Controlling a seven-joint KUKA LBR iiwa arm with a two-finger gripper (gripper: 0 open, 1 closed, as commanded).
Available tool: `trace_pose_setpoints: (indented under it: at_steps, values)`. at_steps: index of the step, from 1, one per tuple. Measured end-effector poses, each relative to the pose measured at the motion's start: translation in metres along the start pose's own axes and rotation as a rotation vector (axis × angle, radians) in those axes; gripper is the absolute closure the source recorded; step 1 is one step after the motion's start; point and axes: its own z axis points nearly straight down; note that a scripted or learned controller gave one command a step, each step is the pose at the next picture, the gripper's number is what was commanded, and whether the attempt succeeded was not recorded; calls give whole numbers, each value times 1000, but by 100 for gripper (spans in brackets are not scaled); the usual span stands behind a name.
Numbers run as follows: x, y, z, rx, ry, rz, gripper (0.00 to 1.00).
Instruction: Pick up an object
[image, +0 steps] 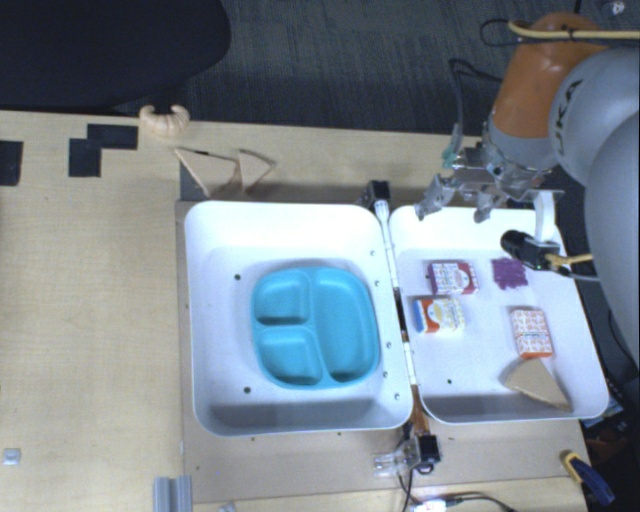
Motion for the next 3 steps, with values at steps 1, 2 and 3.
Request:
trace_pose_setpoints:
  at_steps: [1, 2, 3]
  values:
    - [-31, -1, 84, 4, 0, 4, 0]
    - [-34, -48, 116, -15, -5, 3, 0]
    - [-33, -46, 103, -22, -4, 1, 100]
